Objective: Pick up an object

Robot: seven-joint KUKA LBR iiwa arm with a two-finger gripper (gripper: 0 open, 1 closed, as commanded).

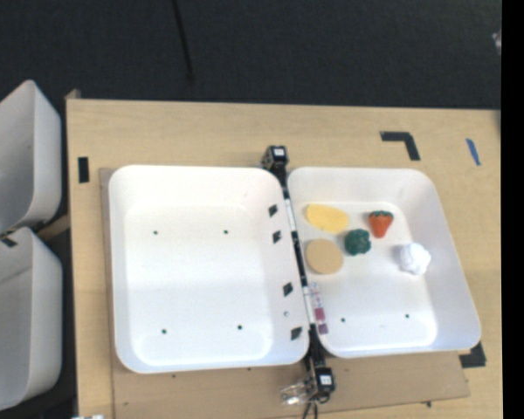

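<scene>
Five small things lay in the right bin (424,337) on the tabletop (201,129). A tan round toy (324,257) sat near the wall shared with the left bin (192,356). A yellow toy (327,217) lay just behind the tan round toy. A green toy (357,242) sat just right of it. A red toy (381,223) and a white lump (412,258) lay farther right. I could not tell if the claw was apart or together.
</scene>
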